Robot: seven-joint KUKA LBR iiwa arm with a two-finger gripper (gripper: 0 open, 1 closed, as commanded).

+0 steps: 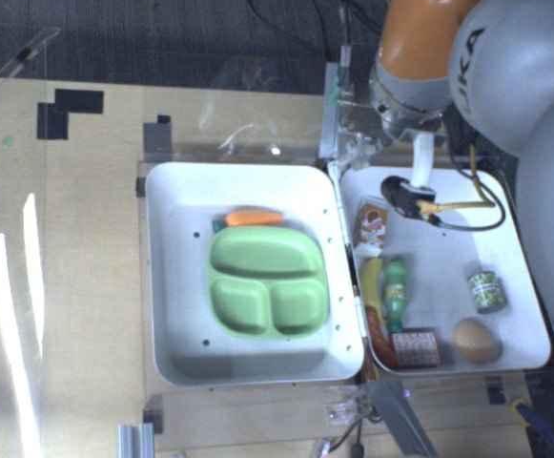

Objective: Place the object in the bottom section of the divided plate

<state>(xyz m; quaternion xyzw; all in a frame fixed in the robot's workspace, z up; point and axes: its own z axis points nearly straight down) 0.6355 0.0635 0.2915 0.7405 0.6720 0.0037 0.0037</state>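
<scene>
The green divided plate (267, 282) sits mid left bin (176, 351). An orange carrot (254, 218) lies against its far rim, well apart from the gripper (362, 146) at the right bin's (448, 256) far-left corner; we cannot tell its grip.

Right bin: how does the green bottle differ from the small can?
The green bottle is longer and slimmer; the small can is short and stubby. The bottle lies lengthwise beside a yellow item near the bin's left wall; the can sits alone toward the right wall. The bottle is plain bright green; the can has a patterned label. Both are greenish and lie in the right bin.
</scene>
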